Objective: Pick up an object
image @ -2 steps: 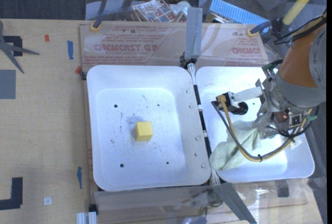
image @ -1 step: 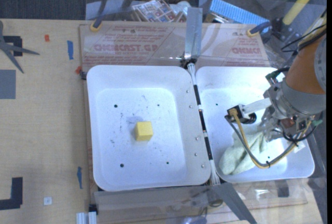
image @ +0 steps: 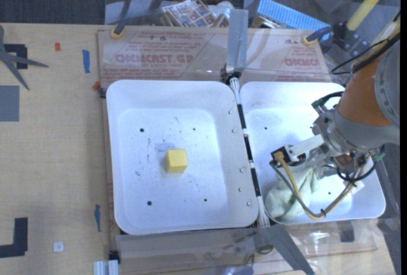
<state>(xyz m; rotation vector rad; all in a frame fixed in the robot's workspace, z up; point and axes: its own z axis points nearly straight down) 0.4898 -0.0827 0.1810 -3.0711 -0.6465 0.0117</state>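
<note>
Pale crumpled object (image: 284, 198) taken as the likeliest target, being the nearest to the tool; lay low in the near-left part of the right bin (image: 305, 90), resting on the bin floor.

Tool (image: 313, 162) found down inside the right bin, just above and to the right of the pale crumpled object, possibly touching its upper edge. Could not tell contact for certain. Could not tell open or closed either: working end hidden by the wrist housing and by a yellow cable (image: 306, 207) looping across the pale mass. Recorded no grasp, nothing being visible held in the tool.

Arm (image: 365, 108) entered from the right, orange band over the far-right side of the same bin.

Further out: yellow block (image: 176, 160) sat alone near the middle of the left bin (image: 127, 102), flat on the floor, well apart from the tool, across the divider (image: 245, 137) between the bins. Untouched, by the look of it.

Counter (image: 51, 140) beyond the bins carried nothing relevant to the pick.

Progress, judged: approach and descent done, tool at working height over a candidate. Left to do: secure a hold, confirm it, lift clear of the bin floor. Neither candidate raised as yet, so task judged not complete. Soft, slumped shape judged liable to slip or be only partly pinched.
</note>
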